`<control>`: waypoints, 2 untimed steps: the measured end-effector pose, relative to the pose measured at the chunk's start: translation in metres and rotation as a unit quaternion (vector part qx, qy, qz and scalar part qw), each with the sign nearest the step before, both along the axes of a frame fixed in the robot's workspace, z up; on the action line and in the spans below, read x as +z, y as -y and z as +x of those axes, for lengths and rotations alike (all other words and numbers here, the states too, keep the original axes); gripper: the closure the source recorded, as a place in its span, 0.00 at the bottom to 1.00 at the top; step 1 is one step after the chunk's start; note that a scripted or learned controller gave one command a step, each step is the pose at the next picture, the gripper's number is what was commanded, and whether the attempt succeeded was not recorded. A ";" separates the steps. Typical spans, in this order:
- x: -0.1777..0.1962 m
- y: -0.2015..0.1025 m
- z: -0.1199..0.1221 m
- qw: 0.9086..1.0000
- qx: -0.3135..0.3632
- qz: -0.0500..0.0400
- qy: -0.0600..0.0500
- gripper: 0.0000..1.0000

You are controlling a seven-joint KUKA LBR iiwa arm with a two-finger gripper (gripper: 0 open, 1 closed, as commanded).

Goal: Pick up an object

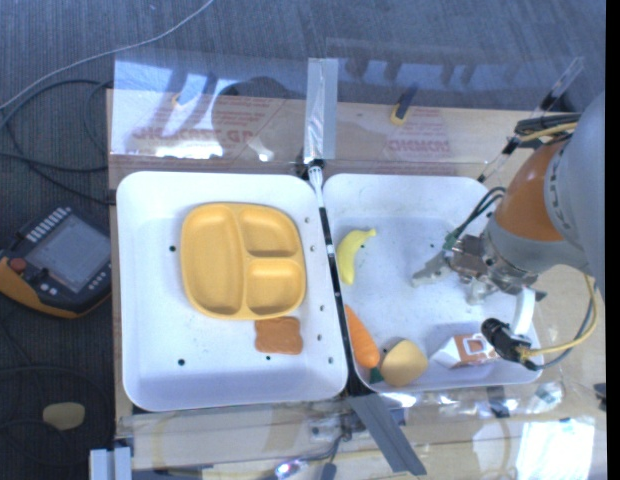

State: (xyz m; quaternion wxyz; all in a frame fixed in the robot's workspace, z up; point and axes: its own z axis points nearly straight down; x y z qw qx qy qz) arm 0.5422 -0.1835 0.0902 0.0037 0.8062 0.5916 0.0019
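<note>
Metal fingers (pixel 427 271) of the gripper (pixel 445 268) sit low in the right bin (pixel 410 193), pointing toward the view's left; whether they are spread or closed cannot be told at this angle, and nothing shows between them. Bare white bin floor lies at the tips.

Arm (pixel 550 203): grey, orange band above the wrist, entering from the view's right over the right bin's far-right side. Cables run along the wrist.

Right bin contents:
- yellow banana (pixel 352 251), near the left wall, well apart from the gripper tips
- orange carrot (pixel 362 340), along the left wall toward the near corner
- yellow lemon-like fruit (pixel 404 362), just beside the carrot at the near wall
- small white-and-orange packet (pixel 470 350), near wall, below the wrist

Left bin (pixel 140 298) contents:
- yellow divided plate (pixel 242 260), three compartments, roughly centred
- brown toast-like piece (pixel 279 336), touching or just beside the plate's near edge

Both bins rest side by side on the tabletop (pixel 220 123). On the floor at the view's left, a pendant controller (pixel 52 261) with cables.
</note>
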 end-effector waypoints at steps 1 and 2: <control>0.164 -0.054 -0.020 0.999 0.035 0.000 -0.005 0.00; -0.001 -0.084 -0.056 0.999 0.054 0.001 0.000 0.00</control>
